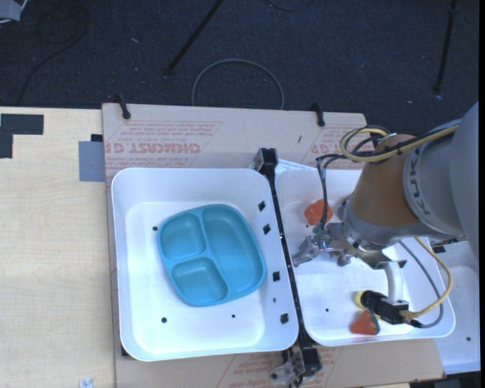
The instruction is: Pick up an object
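We see the pincer [305, 251] low in the right bin [436, 330], centre-right of frame; its opening we cannot tell. Nearest candidate, an orange object [316, 212], lies just above it toward frame top.

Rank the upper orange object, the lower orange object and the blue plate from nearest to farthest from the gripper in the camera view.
From the gripper:
1. Upper orange object, right bin, just above it.
2. Lower orange object, right bin's lower edge.
3. Blue plate, left bin.
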{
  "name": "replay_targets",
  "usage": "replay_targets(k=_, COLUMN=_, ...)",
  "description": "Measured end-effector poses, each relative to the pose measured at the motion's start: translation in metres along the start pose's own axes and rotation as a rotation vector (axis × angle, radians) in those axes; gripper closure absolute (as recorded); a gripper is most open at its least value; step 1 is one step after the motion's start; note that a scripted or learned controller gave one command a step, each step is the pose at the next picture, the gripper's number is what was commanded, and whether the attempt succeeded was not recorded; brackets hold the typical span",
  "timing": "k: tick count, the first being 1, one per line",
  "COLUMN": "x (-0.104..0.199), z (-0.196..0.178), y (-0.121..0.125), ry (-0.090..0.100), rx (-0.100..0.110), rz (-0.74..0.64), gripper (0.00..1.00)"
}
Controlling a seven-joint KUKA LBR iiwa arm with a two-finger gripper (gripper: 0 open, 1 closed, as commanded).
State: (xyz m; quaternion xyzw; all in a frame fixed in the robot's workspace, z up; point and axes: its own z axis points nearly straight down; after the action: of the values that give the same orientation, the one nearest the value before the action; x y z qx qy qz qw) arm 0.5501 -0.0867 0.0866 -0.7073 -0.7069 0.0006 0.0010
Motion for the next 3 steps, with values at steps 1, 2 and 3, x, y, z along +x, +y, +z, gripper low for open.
replay_targets(k=1, x=-0.002, z=-0.012, y=0.0, ry=0.0, rx=0.001, rz=0.007, gripper=1.0)
replay_targets(k=2, x=-0.014, z=-0.067, y=0.0, ry=-0.001, rx=-0.004, rz=0.006, gripper=1.0)
replay_targets(k=3, x=-0.008, z=-0.12, y=0.009, ry=-0.001, rx=-0.005, rz=-0.002, gripper=1.0)
